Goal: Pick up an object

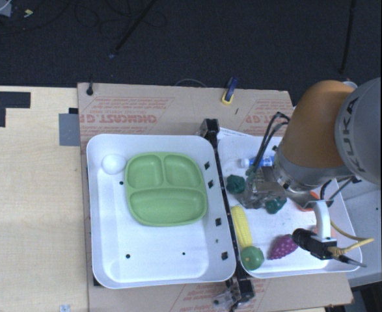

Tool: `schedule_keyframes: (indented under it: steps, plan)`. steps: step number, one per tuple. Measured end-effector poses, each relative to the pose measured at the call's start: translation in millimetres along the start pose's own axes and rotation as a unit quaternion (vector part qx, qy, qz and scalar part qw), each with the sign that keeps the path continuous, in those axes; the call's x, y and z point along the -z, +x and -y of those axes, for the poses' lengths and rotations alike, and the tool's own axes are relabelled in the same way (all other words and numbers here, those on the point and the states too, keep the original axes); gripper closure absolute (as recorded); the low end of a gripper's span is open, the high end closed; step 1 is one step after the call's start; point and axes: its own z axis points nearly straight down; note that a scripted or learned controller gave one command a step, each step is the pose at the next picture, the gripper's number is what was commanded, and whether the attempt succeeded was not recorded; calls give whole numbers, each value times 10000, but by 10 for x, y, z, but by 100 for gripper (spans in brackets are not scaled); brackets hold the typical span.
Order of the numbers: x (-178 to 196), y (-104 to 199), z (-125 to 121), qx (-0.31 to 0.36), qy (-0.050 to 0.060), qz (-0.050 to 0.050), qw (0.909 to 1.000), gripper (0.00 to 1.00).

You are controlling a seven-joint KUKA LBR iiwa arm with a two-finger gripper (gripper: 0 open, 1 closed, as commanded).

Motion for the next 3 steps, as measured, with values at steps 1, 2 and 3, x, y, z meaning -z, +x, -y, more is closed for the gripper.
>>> schedule_keyframes:
  steps: [1, 2, 3]
  plan:
    - [48, -17, -115, -9, -21, 6, 10000, 100]
    - [7, -24, -24, -15, -9, 8, 10000, 100]
    - [14, -28, -2, -19, -11, 7, 10000, 100]
